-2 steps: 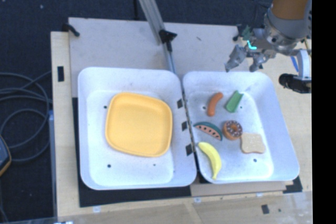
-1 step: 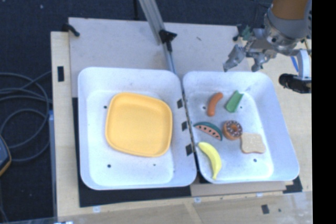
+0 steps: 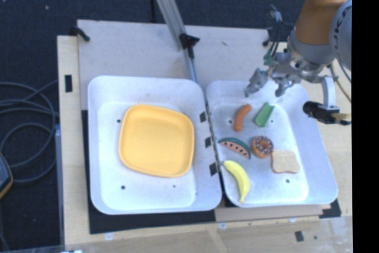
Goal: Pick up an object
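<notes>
Where the end effector [image 3: 267, 85] hovers, a stubby green piece [image 3: 263, 114].

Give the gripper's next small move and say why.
Probably lower straight toward the green piece. The gripper hangs open above the right bin's far end with nothing between its fingers, and the green piece and the sausage lie just below it, the green one closest.

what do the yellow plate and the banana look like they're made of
The yellow plate looks like moulded plastic: one even colour, smooth matte surface, rounded raised rim. The banana is probably a plastic toy too, judging by its uniform bright yellow and smooth skin, though the view is too coarse to be sure.
</notes>
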`<state>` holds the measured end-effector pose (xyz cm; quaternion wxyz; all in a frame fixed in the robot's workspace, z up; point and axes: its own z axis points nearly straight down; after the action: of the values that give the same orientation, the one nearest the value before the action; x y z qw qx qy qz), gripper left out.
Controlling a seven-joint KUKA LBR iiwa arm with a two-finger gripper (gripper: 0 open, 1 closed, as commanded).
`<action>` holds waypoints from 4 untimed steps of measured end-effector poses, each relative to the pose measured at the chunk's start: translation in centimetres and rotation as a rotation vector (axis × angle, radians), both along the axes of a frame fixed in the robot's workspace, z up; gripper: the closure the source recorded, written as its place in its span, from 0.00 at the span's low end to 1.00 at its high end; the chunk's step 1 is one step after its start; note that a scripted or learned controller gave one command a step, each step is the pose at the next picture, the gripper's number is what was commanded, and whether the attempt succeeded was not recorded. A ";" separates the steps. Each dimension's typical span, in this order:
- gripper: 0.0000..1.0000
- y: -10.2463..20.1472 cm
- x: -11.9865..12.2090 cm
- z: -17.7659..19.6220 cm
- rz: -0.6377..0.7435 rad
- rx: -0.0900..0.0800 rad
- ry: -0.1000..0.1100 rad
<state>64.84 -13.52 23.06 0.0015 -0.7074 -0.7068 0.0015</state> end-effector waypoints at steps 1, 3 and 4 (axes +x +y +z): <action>0.00 -0.8 -0.8 -5.4 -0.001 0.000 0.000; 1.00 -1.0 -1.7 -9.5 -0.001 0.000 -0.006; 1.00 -1.8 -0.9 -4.4 0.000 -0.001 -0.009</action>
<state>63.91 -15.29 18.62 -0.0022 -0.7074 -0.7068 -0.0015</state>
